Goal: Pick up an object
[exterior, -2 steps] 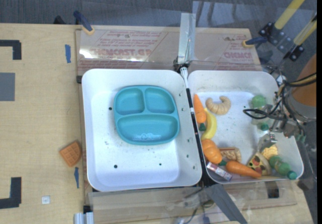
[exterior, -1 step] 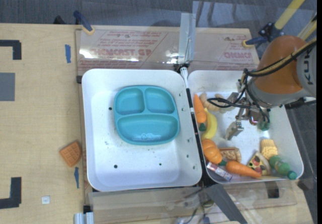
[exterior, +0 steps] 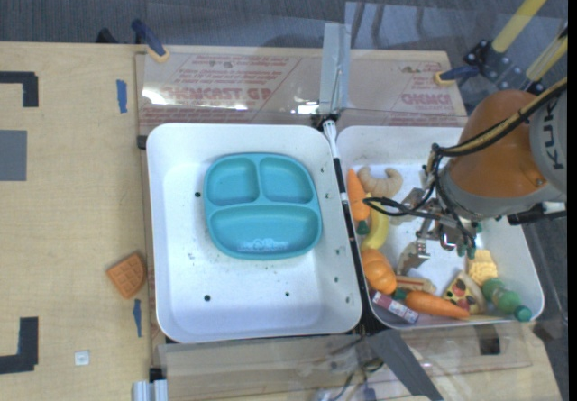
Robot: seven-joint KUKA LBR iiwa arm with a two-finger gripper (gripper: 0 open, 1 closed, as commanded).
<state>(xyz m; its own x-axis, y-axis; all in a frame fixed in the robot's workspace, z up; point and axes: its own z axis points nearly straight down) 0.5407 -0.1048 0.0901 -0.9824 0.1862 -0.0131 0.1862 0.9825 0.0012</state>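
The right bin [exterior: 532, 277] holds several toy foods. An orange carrot [exterior: 357, 196] lies along its left wall, with a yellow banana [exterior: 380, 229] beside it and a beige knobbly piece [exterior: 385, 181] further back. At the front are an orange pumpkin [exterior: 379, 271], a second carrot [exterior: 435, 305], a yellow corn piece [exterior: 483, 266] and a green item [exterior: 505, 298]. My gripper [exterior: 422, 250] hangs low over the middle of this bin, just right of the banana and behind the pumpkin. I see nothing clearly held in it.
The left bin [exterior: 171, 210] carries a teal divided plate [exterior: 262, 205]. A small orange waffle-like piece [exterior: 126, 275] lies on the wooden bench left of the bins. A metal divider [exterior: 334, 75] stands behind the seam between the bins.
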